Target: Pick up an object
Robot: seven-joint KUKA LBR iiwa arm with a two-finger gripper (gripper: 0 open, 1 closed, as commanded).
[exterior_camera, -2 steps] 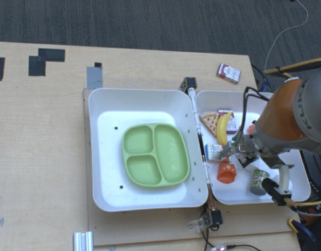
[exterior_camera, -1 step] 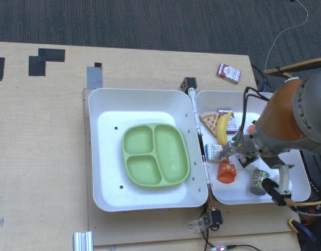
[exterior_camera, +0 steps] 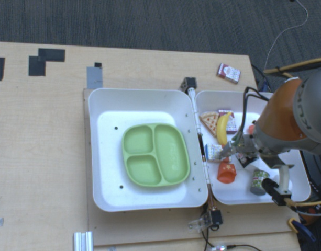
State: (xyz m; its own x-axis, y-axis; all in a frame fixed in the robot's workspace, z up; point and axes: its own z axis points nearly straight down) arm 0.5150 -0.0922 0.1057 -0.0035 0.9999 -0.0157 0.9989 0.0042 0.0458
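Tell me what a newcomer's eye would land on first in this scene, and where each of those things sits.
First comes the pale green divided plate, lying alone in the middle of the left bin. Next is the grey arm with its orange band, reaching in from the right over the right bin, where a yellow banana, a pizza slice, an orange-red item and a small can lie clustered. A small red box sits on the bench beyond the bins.

A pale green, three-compartment plastic plate (exterior_camera: 155, 155) lies flat in the left shallow white bin (exterior_camera: 105, 140). On the light wooden desk (exterior_camera: 40, 156), a small red-and-white carton (exterior_camera: 229, 73) sits beyond the bins, near the desk's far right corner. Black tape patches (exterior_camera: 45, 60) mark the desk's far left, and a grey bracket (exterior_camera: 95, 76) stands just beyond the left bin. Dark grey carpet (exterior_camera: 150, 14) lies past the desk.
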